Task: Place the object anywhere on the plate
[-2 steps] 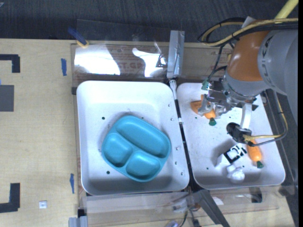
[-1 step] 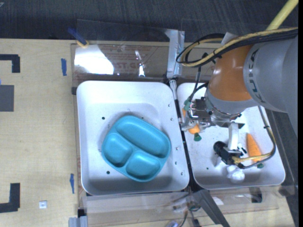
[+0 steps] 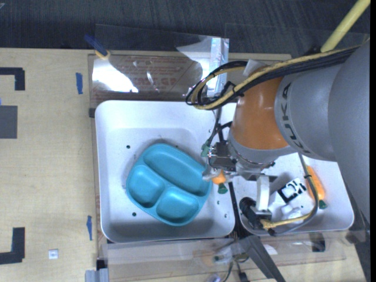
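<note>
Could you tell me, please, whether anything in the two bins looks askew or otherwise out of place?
The blue three-compartment plastic plate lies at an angle in the left white bin, not square to its walls. A small orange object sits just beyond the plate's right edge, under the arm's wrist. Nothing looks spilled or damaged.

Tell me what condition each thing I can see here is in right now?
Blue plate: right way up in the left bin, three compartments, nothing on it.
Small orange object: beside the plate's right edge, under the arm's wrist, not on the plate.
Arm: reaching in low over the divide between the two bins.
</note>
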Motion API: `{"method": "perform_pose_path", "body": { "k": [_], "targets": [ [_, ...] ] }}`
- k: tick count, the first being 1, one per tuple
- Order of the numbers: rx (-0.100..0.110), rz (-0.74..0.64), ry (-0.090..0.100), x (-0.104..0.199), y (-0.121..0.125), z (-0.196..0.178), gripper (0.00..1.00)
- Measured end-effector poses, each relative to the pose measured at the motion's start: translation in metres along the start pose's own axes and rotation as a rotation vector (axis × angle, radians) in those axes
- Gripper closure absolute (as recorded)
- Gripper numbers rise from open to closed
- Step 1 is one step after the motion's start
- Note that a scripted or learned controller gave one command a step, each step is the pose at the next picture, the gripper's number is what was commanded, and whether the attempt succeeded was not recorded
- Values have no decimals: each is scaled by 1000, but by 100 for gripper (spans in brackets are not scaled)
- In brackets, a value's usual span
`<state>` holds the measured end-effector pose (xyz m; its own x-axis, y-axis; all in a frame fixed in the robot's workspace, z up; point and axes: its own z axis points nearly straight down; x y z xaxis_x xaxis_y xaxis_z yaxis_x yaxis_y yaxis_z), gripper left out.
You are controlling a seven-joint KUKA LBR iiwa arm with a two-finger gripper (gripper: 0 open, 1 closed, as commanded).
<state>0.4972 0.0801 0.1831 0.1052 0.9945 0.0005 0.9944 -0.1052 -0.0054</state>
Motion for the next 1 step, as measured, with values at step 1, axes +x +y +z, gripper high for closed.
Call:
{"method": "perform_pose_path", "body": {
  "k": [1],
  "targets": [
    [-1, 2, -1, -1, 0, 0, 0]
  ]
}}
